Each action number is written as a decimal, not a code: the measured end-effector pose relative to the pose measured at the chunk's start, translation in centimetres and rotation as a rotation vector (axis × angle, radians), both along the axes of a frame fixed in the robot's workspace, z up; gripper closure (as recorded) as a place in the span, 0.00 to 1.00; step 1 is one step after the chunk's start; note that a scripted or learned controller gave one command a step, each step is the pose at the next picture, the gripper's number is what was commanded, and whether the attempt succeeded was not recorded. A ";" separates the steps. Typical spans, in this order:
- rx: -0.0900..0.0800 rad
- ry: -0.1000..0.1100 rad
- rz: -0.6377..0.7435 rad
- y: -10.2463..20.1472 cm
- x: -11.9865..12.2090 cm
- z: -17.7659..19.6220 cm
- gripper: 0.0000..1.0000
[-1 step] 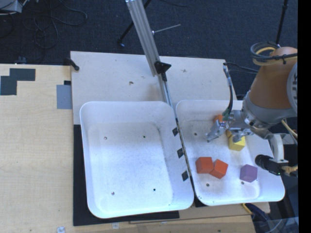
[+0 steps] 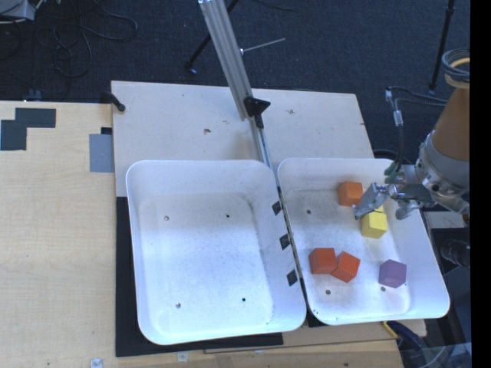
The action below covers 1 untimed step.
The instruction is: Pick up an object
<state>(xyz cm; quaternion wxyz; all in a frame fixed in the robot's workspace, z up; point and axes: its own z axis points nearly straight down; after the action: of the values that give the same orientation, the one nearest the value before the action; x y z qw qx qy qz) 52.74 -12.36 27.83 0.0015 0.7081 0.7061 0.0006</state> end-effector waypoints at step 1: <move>0.005 0.015 0.003 1.4 -3.8 -13.4 0.00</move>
<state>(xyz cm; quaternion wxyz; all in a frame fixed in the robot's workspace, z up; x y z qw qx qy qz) 48.94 -10.95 14.38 -0.0054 0.7071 0.7071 -0.0031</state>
